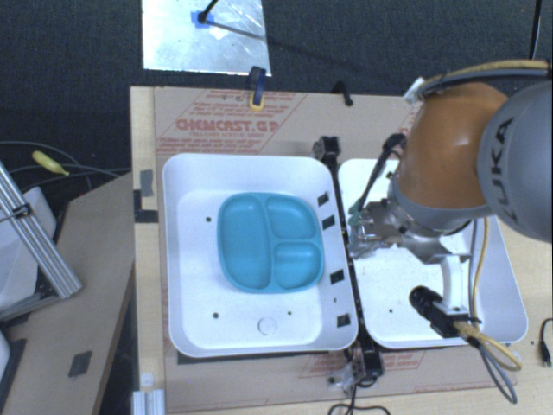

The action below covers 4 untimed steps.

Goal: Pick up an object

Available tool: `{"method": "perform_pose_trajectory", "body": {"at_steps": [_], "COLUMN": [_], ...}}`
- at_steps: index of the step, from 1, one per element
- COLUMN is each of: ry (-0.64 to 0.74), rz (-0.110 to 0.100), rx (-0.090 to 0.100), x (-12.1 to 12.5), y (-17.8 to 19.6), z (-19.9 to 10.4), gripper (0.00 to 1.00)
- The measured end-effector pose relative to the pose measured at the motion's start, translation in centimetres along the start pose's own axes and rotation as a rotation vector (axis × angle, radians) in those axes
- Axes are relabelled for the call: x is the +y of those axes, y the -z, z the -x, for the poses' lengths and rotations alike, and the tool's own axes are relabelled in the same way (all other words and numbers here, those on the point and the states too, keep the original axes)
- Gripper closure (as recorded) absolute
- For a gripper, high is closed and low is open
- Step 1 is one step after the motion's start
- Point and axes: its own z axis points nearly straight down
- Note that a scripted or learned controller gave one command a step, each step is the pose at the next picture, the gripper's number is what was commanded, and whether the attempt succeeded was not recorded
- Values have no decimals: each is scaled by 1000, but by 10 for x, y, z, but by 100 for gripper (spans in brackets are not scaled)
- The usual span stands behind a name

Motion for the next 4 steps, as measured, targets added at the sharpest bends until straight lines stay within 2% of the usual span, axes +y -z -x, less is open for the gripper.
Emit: {"method": "perform_pose_trajectory", "body": {"at_steps": [1, 2, 3, 4], "ry": [4, 1, 7, -1], "rz": [2, 25, 8, 3], "rx": [2, 4, 5, 1], "x": [0, 76, 45, -1], "y": [-11, 234, 284, 281], "z": [-73, -106, -199, -184], "gripper": [100, 100, 100, 100]}}
